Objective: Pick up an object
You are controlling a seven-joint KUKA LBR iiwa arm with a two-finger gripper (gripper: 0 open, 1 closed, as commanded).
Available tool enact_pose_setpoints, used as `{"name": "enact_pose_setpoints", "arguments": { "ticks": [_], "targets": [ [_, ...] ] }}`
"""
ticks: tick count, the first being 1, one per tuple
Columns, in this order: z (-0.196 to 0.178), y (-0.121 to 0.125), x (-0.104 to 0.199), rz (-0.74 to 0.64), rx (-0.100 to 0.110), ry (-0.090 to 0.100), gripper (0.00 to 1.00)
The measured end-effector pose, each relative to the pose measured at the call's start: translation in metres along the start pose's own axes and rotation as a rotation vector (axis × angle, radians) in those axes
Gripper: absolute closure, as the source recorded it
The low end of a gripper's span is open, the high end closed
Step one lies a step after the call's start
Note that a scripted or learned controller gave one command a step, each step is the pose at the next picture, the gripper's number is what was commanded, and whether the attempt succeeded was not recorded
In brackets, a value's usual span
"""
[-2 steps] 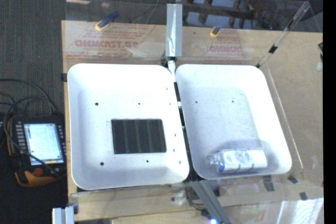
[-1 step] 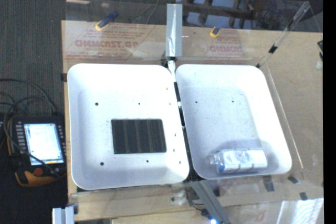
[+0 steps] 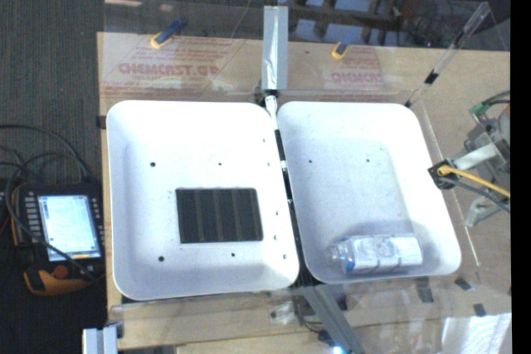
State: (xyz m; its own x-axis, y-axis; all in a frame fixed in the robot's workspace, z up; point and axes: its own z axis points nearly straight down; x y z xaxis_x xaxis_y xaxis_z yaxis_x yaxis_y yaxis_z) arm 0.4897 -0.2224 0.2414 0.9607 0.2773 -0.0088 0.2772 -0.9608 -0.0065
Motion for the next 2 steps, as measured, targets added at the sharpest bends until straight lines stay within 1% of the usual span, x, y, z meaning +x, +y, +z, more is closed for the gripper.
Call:
{"name": "enact_pose_setpoints", "arguments": {
  "ticks": [1, 2],
  "targets": [
    [0.1459, -0.0031, 0.0064, 0.056, 0.001, 0.008, 0.0],
    [0.1412, -0.0045, 0.0058, 0.054, 0.008, 0.0, 1.0]
  ]
}}
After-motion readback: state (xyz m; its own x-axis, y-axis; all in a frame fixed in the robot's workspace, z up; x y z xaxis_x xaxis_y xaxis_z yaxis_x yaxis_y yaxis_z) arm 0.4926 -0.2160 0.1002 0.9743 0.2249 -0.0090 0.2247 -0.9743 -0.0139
